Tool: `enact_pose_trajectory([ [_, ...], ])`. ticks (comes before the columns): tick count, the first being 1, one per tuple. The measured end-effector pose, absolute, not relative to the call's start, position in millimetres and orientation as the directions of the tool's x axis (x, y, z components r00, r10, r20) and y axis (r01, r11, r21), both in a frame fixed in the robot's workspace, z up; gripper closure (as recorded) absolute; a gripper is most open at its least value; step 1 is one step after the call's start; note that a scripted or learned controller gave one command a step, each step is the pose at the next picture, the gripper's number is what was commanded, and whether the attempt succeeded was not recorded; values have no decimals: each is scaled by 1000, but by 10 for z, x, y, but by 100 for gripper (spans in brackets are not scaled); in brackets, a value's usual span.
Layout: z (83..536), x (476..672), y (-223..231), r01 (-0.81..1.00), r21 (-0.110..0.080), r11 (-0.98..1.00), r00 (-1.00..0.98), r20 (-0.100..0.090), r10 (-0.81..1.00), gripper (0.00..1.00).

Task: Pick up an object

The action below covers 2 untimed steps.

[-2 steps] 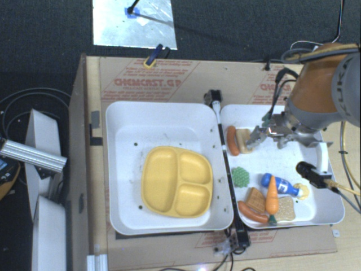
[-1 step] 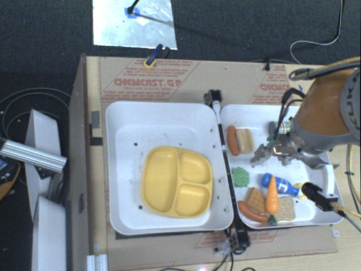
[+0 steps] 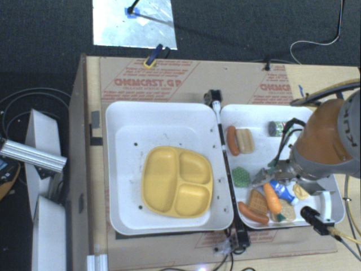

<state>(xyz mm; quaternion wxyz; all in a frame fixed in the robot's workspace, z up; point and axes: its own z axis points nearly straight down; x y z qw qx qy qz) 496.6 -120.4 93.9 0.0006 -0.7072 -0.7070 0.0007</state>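
A yellow divided plate (image 3: 176, 181) lies alone in the left bin (image 3: 121, 123). In the right bin (image 3: 256, 117), toy food crowds together: a green piece (image 3: 241, 176), a waffle (image 3: 258, 201), a carrot (image 3: 272, 198). The tool (image 3: 269, 175) hangs just above them; whether it is spread I cannot tell. It may nudge neighbours or catch two pieces.

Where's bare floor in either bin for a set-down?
Left bin: a bare strip along the far wall, behind the yellow tray, and some on its left. Right bin: a bare patch behind the bread. Its near half is crowded around the carrot.
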Motion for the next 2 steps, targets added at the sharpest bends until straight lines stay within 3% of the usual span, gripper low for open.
enact_pose_trajectory([
  [1,1060,4992,-1200,1000,5,1,-1,0,1000,100],
  [2,1848,5184,-769,1000,3,3,-3,0,1000,100],
])
